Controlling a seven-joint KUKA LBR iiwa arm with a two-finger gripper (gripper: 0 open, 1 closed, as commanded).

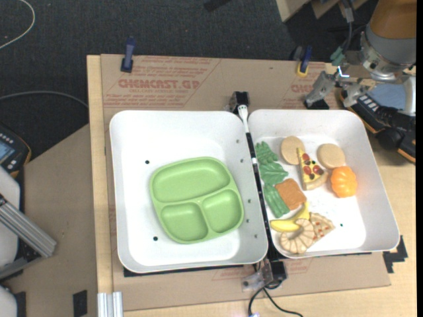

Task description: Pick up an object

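While you scan from the near edge back, take these in order:

Near right bin: pizza slice (322, 224), pretzel-like biscuit (295, 240) and banana (289, 224) lie touching each other at the front of the right bin (377, 177).

Left bin: you have a green divided tray (196, 198) lying alone in the left bin (132, 177), well apart from the toy food.

Middle of right bin: brown toast square (291, 193), green leafy piece (271, 174), second pizza slice (310, 168) and orange fruit (343, 181) sit packed close.

Back of right bin: two tan round biscuits (291, 150), one either side of the pizza slice.

Task's thing: any of these will serve; all the small pieces are in the right bin.

Gripper: gripper (323, 89) hovers beyond the right bin's far rim, holding nothing; its fingers look slightly apart.

Risk: you may find the fingers closing on two pieces at once, since they crowd together; flat slices could slip out, and the round fruit could roll away.

Writing: board (165, 84) under the bins reads "CHEMCAST GP"; the smaller print is too fine to read.
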